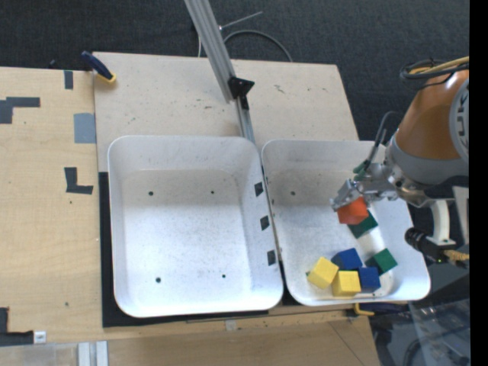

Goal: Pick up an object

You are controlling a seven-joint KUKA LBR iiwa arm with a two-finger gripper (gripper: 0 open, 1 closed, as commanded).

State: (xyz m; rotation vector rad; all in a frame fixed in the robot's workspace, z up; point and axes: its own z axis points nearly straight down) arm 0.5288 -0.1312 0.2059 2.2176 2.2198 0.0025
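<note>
My gripper (352,203) hangs over the right bin (305,174), near its right side. A red block (352,213) sits between the fingertips, and the gripper is shut on it. Just below it lie a dark green piece (367,226) and a white cylinder (374,242). Near the bin's front right corner sits a cluster: a green block (385,261), two blue blocks (348,259) (369,278) and two yellow blocks (322,271) (348,283).
The left bin (183,227) stands beside the right one, sharing a middle wall. A slanted metal rail (217,44) runs down to the bins' back edge. The grey and orange arm (435,136) fills the right side.
</note>
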